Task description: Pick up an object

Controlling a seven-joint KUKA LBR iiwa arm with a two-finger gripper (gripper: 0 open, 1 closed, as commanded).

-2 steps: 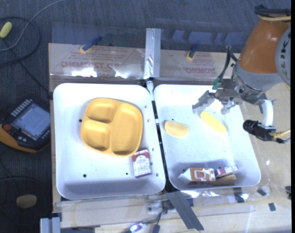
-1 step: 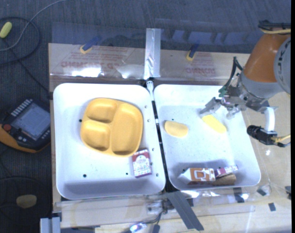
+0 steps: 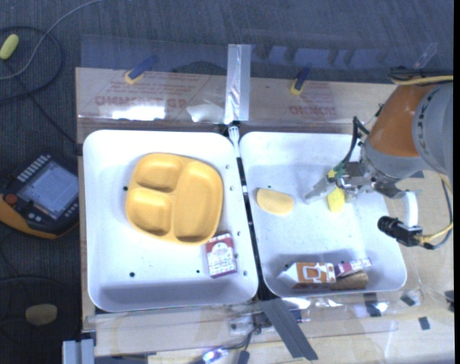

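Right of centre, the metal gripper (image 3: 330, 186) is clamped on a small glossy yellow block (image 3: 336, 200) over the smooth right bin (image 3: 305, 154).

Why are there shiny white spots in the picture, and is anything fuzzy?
In the camera view, light glares off the clear plastic sheet behind the left bin and off the metal below the right bin. The yellow tray looks washed out and soft-edged, and the arm looks a bit blurry.
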